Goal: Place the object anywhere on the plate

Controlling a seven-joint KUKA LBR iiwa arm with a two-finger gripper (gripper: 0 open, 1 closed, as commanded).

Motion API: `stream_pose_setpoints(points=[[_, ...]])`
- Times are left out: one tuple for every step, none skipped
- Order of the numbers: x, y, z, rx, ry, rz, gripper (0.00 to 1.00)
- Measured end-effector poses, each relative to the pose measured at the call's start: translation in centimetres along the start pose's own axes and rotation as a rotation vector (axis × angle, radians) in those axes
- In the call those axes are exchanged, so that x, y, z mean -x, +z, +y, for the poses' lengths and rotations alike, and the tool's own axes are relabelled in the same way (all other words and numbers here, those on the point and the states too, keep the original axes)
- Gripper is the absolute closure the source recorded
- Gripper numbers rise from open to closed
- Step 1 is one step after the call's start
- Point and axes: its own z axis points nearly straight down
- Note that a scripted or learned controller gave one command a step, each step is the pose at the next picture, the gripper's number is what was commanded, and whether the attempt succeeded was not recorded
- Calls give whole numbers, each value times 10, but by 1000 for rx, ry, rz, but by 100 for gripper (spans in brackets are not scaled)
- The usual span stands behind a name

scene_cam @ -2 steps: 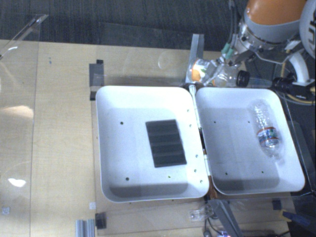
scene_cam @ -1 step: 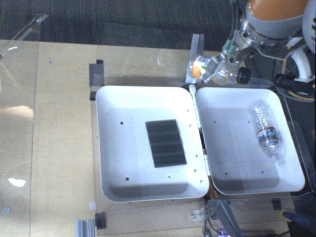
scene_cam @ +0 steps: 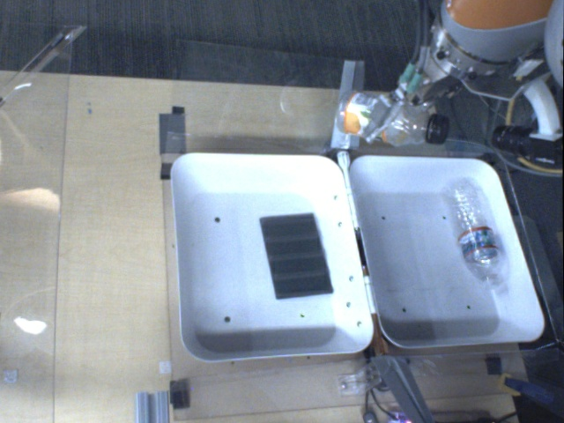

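Black and ribbed, the plate (scene_cam: pixel 297 256) lies flat near the middle of the left bin (scene_cam: pixel 189 236), and nothing is on it. In the right bin (scene_cam: pixel 397 307) a clear bottle (scene_cam: pixel 473 233) lies on its side, close to the right wall and well apart from the plate.

The arm (scene_cam: pixel 493 3) comes in from the upper right. Its end effector (scene_cam: pixel 398 113) hangs over the desk (scene_cam: pixel 106 236), just behind the far rims, about where the two bins meet. At its tip we see a clear crumpled thing (scene_cam: pixel 368 118) with an orange patch. This thing touches the end effector or is very near to it, but the glare there is strong. We cannot tell how far the end effector is open, or whether it really has hold of the thing.

We judge that the crumpled thing is probably the object to place, and that the step in hand is the carrying toward the plate. If this is wrong, the bottle is the object and the pick is not yet begun.

For the next move, the end effector must travel forward and to the left, over the far rim of the left bin, until it is above the plate. Then it must go down low before it releases. The plate is small inside the bin, and a light clear thing can easily bounce or roll off it.
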Motion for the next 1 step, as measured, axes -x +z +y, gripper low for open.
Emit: stream_pose_setpoints(points=[[-91, -12, -77, -10, 98, 6, 100]])
